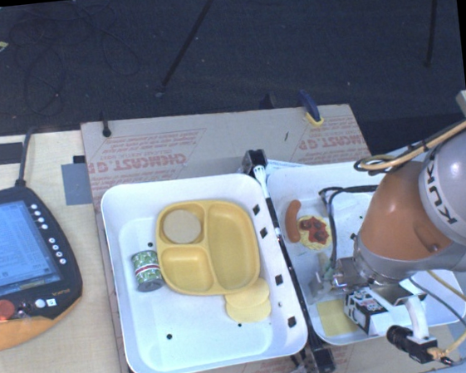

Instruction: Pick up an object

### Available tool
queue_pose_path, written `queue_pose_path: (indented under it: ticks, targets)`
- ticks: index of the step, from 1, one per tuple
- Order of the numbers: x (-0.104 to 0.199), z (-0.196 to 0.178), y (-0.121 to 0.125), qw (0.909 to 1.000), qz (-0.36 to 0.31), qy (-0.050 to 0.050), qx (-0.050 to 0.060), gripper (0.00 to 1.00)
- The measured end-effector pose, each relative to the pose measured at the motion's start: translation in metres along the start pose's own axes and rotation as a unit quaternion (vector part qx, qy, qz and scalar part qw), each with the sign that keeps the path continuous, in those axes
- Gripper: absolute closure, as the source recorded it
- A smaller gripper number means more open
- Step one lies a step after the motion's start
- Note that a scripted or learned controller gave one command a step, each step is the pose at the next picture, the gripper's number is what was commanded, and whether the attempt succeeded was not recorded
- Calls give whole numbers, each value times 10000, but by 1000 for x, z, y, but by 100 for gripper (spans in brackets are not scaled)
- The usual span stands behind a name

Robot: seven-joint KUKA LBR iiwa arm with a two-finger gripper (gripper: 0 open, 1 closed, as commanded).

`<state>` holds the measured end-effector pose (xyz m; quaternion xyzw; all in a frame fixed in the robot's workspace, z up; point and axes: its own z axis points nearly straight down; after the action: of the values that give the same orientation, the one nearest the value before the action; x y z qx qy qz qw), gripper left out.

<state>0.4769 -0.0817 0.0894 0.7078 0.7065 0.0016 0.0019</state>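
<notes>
left bin (143,350): yellow divided tray (223,249), small can (147,270) beside it | right bin (335,203): hot dog (294,220) | arm (412,219) over right bin

Grey arm (455,190), orange band, black-yellow cables, KUKA lettering.

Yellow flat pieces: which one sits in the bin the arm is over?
The pale yellow square slice, in the right bin beside the gripper. The round yellow disc lies in the left bin, against the divided tray.
</notes>
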Motion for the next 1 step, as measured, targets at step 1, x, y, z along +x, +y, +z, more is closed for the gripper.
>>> queue_pose_path:
  ticks: [1]
  targets:
    - [2,-11,2,10000,16,45,16,100]
